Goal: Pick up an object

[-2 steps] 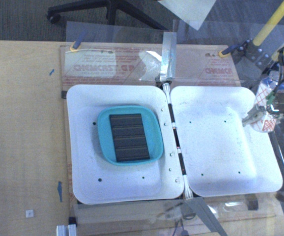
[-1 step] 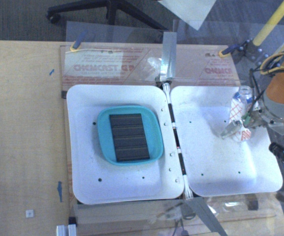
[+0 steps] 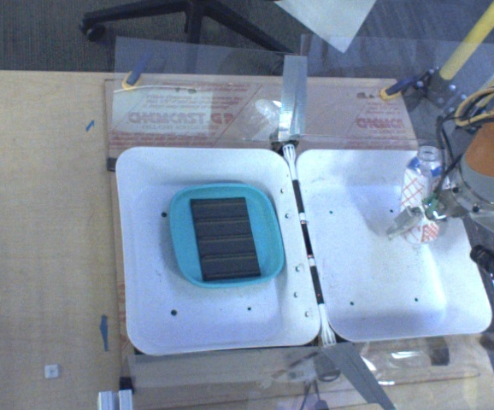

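Your gripper (image 3: 408, 221) sits low at the right bin's (image 3: 375, 306) right side beside the bottle (image 3: 421, 178), probably lining up a grab; can't tell its grip state.

"CHEMCAST" printed on protective sheet (image 3: 174, 118)

One fixed camera above, slanted down on both bins (image 3: 204, 165), arm (image 3: 493, 156) entering right

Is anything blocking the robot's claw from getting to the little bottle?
Nothing visible does. The gripper is already right beside the small bottle near the right edge of the right bin. The teal tray lies away in the left bin.
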{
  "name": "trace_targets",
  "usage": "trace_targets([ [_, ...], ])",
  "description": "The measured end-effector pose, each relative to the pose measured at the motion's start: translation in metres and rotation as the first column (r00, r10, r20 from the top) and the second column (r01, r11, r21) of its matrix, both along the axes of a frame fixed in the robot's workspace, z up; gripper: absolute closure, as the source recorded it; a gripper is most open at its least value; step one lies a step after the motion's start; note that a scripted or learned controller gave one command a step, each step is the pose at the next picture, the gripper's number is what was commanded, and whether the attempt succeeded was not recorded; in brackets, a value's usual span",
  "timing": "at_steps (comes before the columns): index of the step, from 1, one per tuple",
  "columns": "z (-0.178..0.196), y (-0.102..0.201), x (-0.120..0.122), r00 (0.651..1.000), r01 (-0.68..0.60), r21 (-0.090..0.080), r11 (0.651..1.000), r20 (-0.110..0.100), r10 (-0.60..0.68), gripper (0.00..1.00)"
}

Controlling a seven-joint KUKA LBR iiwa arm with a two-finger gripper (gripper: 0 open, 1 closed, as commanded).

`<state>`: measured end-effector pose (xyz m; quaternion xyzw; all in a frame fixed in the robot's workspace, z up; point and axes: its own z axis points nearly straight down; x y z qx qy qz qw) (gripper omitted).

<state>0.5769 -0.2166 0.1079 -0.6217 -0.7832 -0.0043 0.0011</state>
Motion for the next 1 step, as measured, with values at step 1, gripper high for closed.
trace_targets([
  [1, 0.0578, 0.0269, 0.0271, 1.0, -0.022, -0.009, 1.0, -0.004, 0.022, 1.0],
])
